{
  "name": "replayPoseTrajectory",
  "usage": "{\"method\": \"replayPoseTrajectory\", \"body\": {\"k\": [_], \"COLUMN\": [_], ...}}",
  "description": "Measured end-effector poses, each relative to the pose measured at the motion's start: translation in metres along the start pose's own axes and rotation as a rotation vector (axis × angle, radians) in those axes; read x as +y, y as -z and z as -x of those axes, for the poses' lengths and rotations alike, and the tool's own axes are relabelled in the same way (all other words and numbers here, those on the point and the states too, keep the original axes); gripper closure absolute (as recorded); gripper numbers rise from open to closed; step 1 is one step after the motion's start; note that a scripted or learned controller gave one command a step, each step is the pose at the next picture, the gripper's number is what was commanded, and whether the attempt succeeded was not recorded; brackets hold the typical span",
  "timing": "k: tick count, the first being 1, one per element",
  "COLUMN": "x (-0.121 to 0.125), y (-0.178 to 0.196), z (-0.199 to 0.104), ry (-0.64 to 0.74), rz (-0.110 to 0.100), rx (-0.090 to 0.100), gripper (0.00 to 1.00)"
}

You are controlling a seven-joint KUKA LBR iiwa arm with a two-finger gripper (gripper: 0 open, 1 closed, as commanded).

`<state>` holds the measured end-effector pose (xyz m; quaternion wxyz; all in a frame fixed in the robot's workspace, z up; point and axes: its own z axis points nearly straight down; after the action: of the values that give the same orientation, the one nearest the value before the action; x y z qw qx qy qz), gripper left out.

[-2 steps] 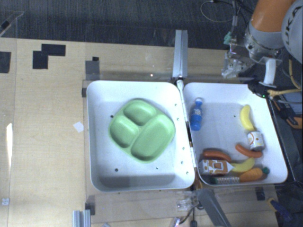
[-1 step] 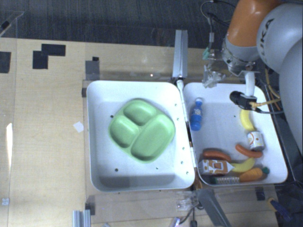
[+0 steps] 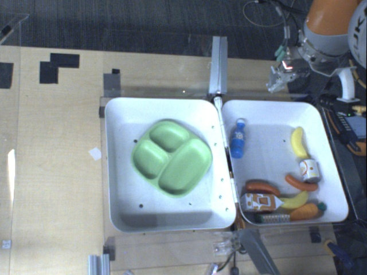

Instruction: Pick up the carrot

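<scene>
Nearest the camera, at the front edge of the right bin point(image 3: 330, 132): carrot point(image 3: 304, 212), orange with a dark green tip, lying on its side in the front right corner. Just left of it, a small printed carton point(image 3: 259, 201) and a dark flat piece point(image 3: 273, 217) along the front wall. Touching the carrot from behind, a yellow banana point(image 3: 296, 199); beside that, two reddish sausages point(image 3: 262, 187) point(image 3: 301, 182). A little farther back, a small printed can point(image 3: 309, 169) tipped on its side, and beyond it a second yellow banana point(image 3: 297, 141). Against the divider, a blue bottle point(image 3: 237, 138) lying lengthwise. Across the divider, in the left bin point(image 3: 123, 114), a green three-compartment plate point(image 3: 171, 157) resting near the middle. Farthest back, beyond the rear rim of the right bin, the gripper point(image 3: 279, 76) hanging off the arm point(image 3: 332, 7) above the bench, well apart from the carrot. Fingers too small and blurred: cannot tell whether spread or closed.
</scene>
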<state>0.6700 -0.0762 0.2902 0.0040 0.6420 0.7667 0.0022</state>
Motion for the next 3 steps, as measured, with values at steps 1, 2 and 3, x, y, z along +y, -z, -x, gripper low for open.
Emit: {"method": "replayPoseTrajectory", "body": {"k": [1,2,3], "x": [-0.017,-0.014,-0.012], "y": [-0.055,-0.043,-0.03], "z": [0.022,0.021,0.02], "ry": [0.18,0.183,0.185], "rz": [-0.002,0.005,0.013], "rx": [0.002,0.0,-0.002], "gripper": [1.0,1.0,1.0]}}
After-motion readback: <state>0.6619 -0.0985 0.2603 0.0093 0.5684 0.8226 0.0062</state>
